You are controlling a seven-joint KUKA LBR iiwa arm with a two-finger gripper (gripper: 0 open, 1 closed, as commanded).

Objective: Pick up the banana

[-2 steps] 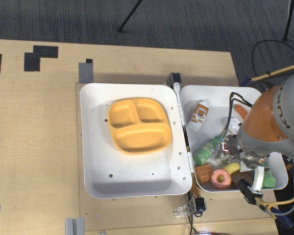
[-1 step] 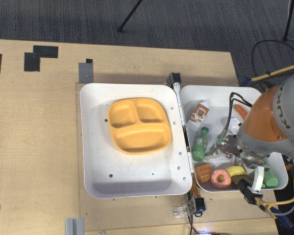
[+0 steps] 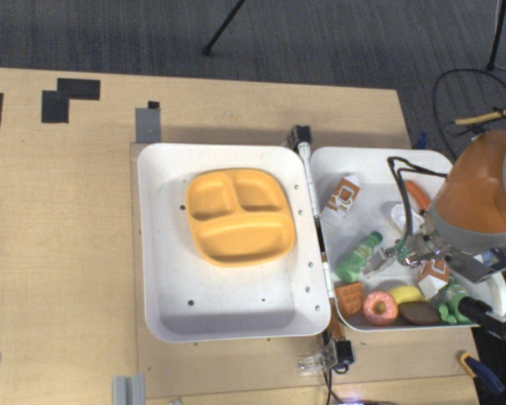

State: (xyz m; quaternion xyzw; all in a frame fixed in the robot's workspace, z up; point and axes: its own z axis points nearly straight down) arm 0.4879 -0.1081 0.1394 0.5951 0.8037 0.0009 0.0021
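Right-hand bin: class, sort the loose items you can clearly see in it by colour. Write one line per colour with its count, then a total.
Green: 2, the bottle and the toy
Yellow: 1, the banana
Pink: 1, the doughnut
Brown: 1, the oval piece
Orange: 2, the cracker and the carrot
White: 1, the carton
Total: 8

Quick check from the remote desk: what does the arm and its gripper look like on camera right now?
The arm shows a large rounded orange band above a grey wrist section. A black cable loops along its side. Below sits the gripper, a small metallic silver-grey assembly with dark parts, over the right bin.
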